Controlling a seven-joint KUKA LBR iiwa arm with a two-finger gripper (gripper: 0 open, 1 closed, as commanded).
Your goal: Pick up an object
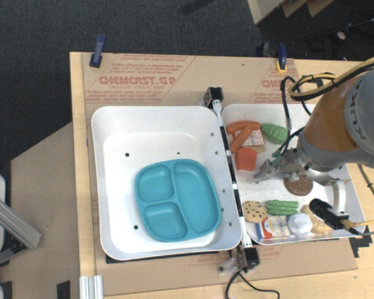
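The right bin (355, 199) holds several toy foods. At its far left lie an orange carrot-like piece (240, 128) and a boxed item (255, 140), with a green piece (274, 132) beside them. An orange-red cup (247, 159) stands just below them. My gripper (268, 170) hangs low over the middle of this bin, pointing left, just right of the cup. A brown round disc (297, 185) lies right under the wrist. At the near edge are a chocolate-chip cookie (254, 211), a green pickle (280, 207) and a small packet (275, 228).
In the left bin (112, 129) lies a teal divided plate (176, 199), a little toward the front. A black divider rail (226, 151) runs between the bins. The grey and orange arm (340, 129) covers the right bin's far right part.
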